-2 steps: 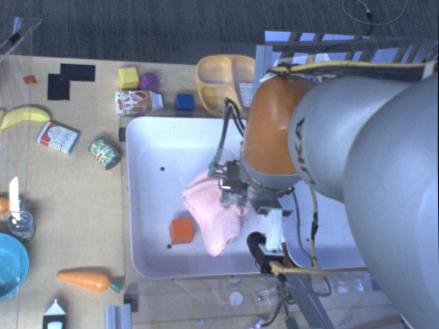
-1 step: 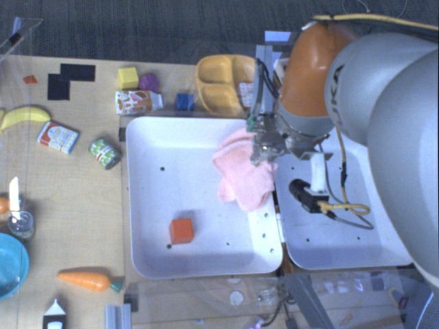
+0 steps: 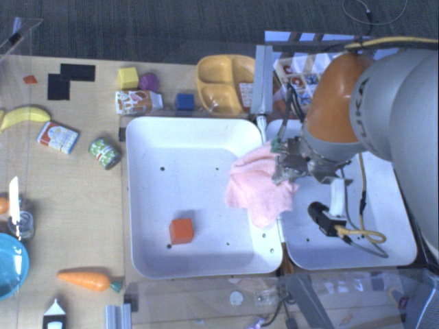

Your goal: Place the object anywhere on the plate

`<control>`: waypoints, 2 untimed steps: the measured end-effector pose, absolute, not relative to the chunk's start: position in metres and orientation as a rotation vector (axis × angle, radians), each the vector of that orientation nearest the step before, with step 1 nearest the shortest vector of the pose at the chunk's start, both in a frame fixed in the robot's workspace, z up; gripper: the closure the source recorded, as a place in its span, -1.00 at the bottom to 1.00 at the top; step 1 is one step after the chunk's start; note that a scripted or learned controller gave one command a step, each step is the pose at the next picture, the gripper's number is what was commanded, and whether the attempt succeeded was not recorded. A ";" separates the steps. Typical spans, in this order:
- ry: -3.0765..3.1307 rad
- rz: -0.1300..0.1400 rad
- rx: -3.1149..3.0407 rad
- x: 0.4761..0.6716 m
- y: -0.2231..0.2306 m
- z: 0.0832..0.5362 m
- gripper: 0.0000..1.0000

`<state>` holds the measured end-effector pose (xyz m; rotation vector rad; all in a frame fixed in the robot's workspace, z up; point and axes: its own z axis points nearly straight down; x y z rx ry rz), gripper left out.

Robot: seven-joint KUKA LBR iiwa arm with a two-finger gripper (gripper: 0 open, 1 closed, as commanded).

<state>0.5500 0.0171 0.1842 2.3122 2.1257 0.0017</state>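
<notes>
Status: task not complete, by my reading. The soft pink cloth [image 3: 257, 184] lies crumpled over the right rim of the left shallow white bin [image 3: 147, 184], partly draped across the divide toward the right shallow white bin [image 3: 391, 238]. No plate is clearly identifiable; a blue round dish edge [image 3: 10, 266] at the far left of the wooden surface [image 3: 75, 218] may be it, well apart from the cloth. Lifting, carrying and setting down appear left to do.

Arm: grey with orange band [image 3: 336, 101], reaching in from the right, wrist bent down over the bins' shared edge.

Pincer [image 3: 282, 166]: at the cloth's upper right edge, touching or in its folds. Whether it is spread or clamped, I cannot tell; a grasp is unconfirmed.

Other contents, left bin: small orange-red cube [image 3: 182, 231], well apart from the cloth.
</notes>
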 end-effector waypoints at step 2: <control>1.751 0.006 2.606 0.548 0.040 0.217 1.00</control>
